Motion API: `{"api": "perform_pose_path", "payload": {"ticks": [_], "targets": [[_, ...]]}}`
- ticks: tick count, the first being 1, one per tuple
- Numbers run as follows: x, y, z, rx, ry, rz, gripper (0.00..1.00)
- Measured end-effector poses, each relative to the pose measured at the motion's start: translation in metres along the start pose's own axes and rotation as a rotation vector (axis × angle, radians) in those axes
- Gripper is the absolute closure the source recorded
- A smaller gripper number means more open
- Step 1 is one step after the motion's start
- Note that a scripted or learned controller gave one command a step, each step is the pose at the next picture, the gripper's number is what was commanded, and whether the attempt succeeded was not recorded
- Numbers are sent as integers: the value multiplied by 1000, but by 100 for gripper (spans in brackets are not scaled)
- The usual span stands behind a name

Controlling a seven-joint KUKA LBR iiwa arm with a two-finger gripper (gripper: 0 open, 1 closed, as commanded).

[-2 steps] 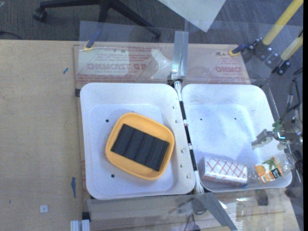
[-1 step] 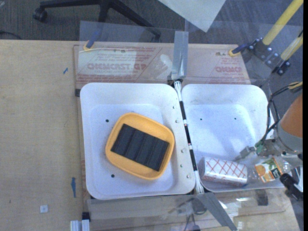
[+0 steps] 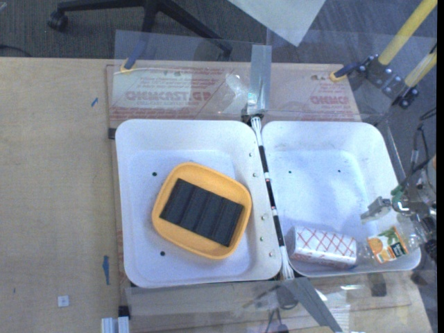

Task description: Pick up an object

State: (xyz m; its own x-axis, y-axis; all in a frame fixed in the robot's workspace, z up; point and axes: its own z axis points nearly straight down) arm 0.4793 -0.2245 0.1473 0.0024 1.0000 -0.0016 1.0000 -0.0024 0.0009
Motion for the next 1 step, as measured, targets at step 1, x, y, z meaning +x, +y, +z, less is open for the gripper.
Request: {"api": "perform_pose_path", "payload": {"ticks": [1], "targets": [[-1,0,-10,-3,-3,1,100]]}}
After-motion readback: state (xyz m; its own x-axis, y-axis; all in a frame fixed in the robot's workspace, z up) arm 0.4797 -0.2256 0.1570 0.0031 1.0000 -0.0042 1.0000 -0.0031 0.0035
